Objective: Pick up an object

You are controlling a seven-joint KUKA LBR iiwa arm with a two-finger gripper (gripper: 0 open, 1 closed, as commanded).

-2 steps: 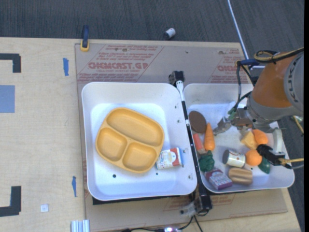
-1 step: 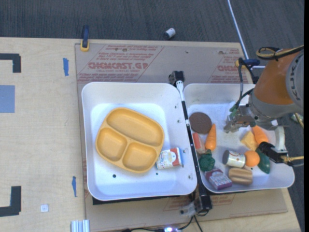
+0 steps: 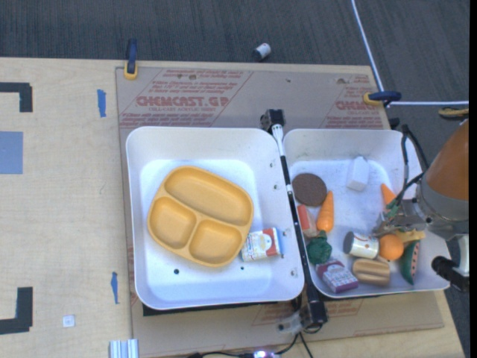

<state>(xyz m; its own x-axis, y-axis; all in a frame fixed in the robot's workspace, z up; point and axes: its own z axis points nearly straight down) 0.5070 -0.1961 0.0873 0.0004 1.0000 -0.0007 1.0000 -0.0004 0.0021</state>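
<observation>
One tool (image 3: pixel 395 224) hovers over the orange (image 3: pixel 390 247); its grip state cannot be told.

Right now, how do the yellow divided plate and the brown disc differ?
The yellow divided plate lies in the left bin; the brown disc lies in the right bin. The plate is much larger and has three compartments; the disc is plain. Both lie flat.

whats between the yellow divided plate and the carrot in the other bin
In the camera view, a small carton lies by the yellow divided plate; then come the two bins' adjoining walls and a red item just left of the carrot.
</observation>
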